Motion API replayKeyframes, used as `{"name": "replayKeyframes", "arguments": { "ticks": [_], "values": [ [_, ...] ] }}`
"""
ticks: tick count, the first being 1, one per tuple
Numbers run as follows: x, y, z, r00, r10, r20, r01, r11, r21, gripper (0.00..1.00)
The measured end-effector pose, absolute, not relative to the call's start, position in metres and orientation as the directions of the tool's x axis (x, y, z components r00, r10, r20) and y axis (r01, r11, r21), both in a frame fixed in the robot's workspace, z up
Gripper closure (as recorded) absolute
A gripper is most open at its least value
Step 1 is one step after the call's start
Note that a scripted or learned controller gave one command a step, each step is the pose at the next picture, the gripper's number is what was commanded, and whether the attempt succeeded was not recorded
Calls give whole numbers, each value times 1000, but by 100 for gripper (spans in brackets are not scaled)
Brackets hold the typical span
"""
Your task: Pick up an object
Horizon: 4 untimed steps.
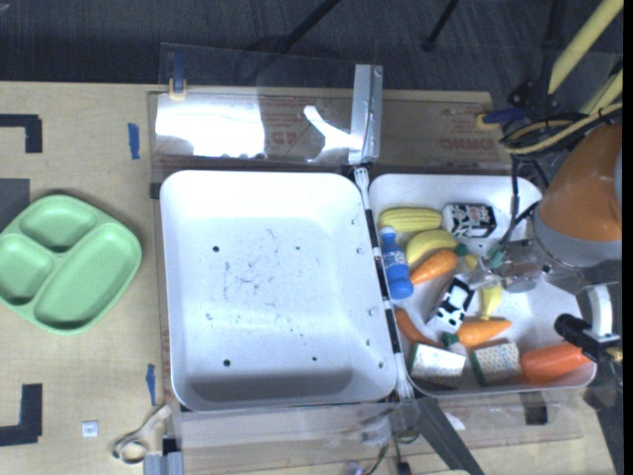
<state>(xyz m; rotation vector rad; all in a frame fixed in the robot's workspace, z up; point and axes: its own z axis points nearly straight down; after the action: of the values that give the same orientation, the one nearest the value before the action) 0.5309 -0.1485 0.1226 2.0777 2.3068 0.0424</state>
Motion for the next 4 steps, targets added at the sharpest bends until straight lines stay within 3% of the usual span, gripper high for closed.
{"name": "replayKeyframes", "arguments": {
  "ticks": [1, 2, 3, 4],
  "values": [
    [585, -113, 211, -243, 970, -1, 970, 243, 2, 100],
    [634, -160, 208, -105, 994, -2, 994, 105, 3, 100],
    [630, -211, 161, -274, 962, -1, 962, 274, 1, 100],
    [649, -168, 134, -670, 742, -2, 742, 670, 3, 100]
  ]
}}
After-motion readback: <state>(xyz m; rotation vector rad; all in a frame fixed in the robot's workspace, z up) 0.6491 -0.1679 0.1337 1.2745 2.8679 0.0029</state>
